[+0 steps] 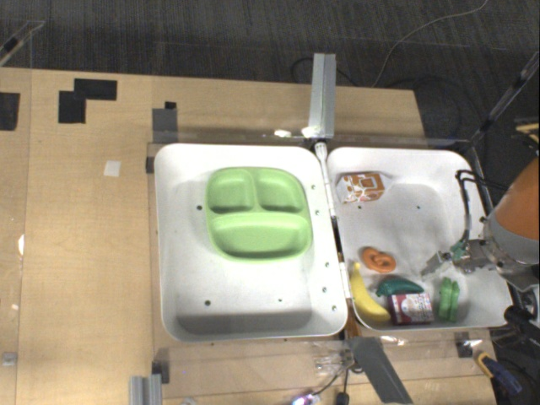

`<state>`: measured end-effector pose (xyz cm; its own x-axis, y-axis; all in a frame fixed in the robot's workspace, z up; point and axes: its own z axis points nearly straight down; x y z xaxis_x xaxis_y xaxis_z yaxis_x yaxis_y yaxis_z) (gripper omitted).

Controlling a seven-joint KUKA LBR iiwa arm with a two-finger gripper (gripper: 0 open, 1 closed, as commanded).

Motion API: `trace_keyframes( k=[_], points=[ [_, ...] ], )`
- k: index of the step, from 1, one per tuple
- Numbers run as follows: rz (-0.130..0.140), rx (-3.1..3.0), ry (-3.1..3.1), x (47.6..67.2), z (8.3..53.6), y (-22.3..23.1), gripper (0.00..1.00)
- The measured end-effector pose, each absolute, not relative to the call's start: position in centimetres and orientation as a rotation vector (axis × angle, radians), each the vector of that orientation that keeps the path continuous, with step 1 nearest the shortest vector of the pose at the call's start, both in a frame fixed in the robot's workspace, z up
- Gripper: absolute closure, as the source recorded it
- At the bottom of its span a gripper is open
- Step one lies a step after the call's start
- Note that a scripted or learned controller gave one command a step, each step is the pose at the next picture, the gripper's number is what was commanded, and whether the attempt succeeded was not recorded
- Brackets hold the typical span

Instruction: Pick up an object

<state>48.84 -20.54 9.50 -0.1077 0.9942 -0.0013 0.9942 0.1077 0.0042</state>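
Observation:
The right bin (422, 192) holds several objects. A white and brown packet (363, 187) lies near its back left corner. An orange ring-shaped item (378, 260) sits near the middle left, with a yellow banana (364, 295) below it along the left wall. A dark red can (411, 308) with a teal piece (398, 287) on top lies at the front, and a green object (448, 299) is just right of it. My gripper (447, 261) hangs low over the right part of this bin, above the green object and right of the orange item, touching nothing that I can see.
The left bin (181, 226) carries a light green divided tray (256, 212). The grey arm with its orange band (516, 213) comes in from the right edge. A metal post (323, 91) stands behind the bins, and cables lie along the right side.

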Motion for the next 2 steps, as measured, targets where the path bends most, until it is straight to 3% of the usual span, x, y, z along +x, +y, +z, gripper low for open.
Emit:
trace_keyframes(
  k=[2],
  points=[
    [0.012,2.198,2.232,49.08,9.15,-20.6,0.0]
  ],
)
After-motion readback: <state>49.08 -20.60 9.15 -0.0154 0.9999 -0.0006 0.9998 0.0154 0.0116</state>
